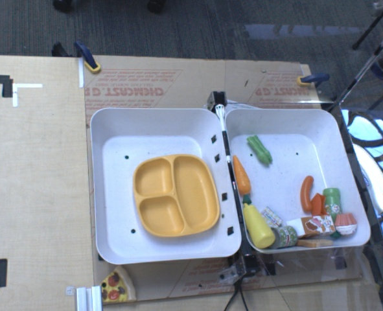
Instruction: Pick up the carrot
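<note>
Right bin [327, 123]: the carrot [242, 175] lies at the 9 o'clock side, close against the wall shared with the left bin [107, 173]. It lies along that wall, with its orange tip toward 12 o'clock and its green end toward 6 o'clock. Nothing rests on it.

At 6 o'clock from the carrot, just beside its green end, lies a yellow bottle [258, 229]. At 1 o'clock from the carrot, apart from it, lies a green vegetable [260, 149], tilted. A sausage [306, 192] lies at 3 o'clock from the carrot, well apart from it, with a green can [332, 199] near its far side. Several small packets [317, 225] crowd the bin's 5 o'clock corner; their contents cannot be made out.

Left bin: a yellow plate [176, 194] with three compartments sits at the centre, flat.

Both bins stand on cardboard [146, 86], which is held at its 12 o'clock edge by two blue clamps [87, 58]. A toy pizza slice [115, 287] lies on the cardboard at 6 o'clock from the left bin.

Gripper state: cannot tell from this view.
</note>
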